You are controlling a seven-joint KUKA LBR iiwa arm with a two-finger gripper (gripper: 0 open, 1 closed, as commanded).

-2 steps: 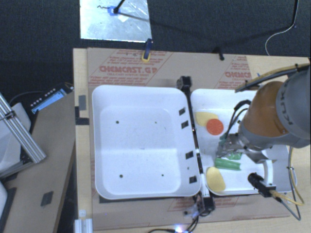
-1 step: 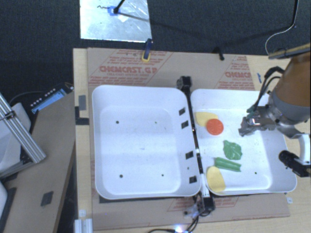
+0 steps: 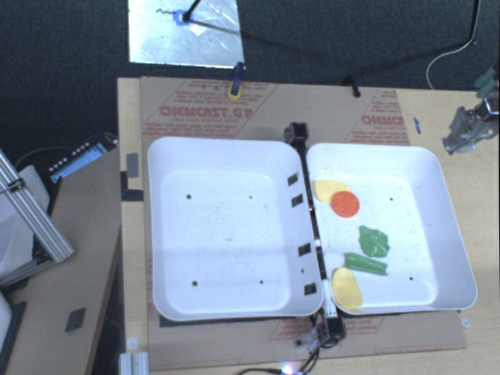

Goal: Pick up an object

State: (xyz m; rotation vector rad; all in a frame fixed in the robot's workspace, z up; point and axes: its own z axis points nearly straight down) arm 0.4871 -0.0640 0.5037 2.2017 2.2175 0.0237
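Camera view: five objects lie in the right bin [image 3: 449, 233]: one orange disc [image 3: 345, 204], two yellow pieces [image 3: 328, 187] [image 3: 348, 287], one green leafy piece [image 3: 374, 241], one green pod [image 3: 366, 264]. None is lifted; the pick is not begun. The left bin [image 3: 168, 233] adjoins it. The gripper [image 3: 469, 131] stands beyond the bin's far right corner, well apart; its opening cannot be told.

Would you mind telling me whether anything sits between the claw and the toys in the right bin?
Nothing visible does. The claw hangs outside the right bin, past its far right corner. The orange disc, green leafy piece and bean lie uncovered by the bin's left side.
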